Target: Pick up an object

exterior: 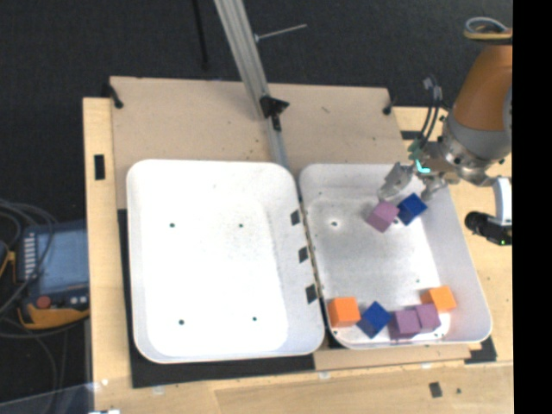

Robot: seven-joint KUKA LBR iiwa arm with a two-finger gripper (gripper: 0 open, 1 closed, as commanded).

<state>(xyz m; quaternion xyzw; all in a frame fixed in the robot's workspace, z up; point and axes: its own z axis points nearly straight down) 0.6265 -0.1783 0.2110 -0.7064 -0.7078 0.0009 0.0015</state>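
The gripper point(398, 188) hangs over the far part of the right bin point(457, 257), its tip just above and touching or nearly touching a purple block point(381, 216), with a blue block point(411, 208) just beside it on the right. Whether the fingers are spread or closed I cannot tell from this slant, and nothing is plainly held between them. To do this step well, the fingers should straddle the purple block alone, square to two opposite faces, clear of the blue one, then close before lifting straight up. The purple block looks close to cubic, so it has no real long axis; it sits turned corner-on to the bin's walls.
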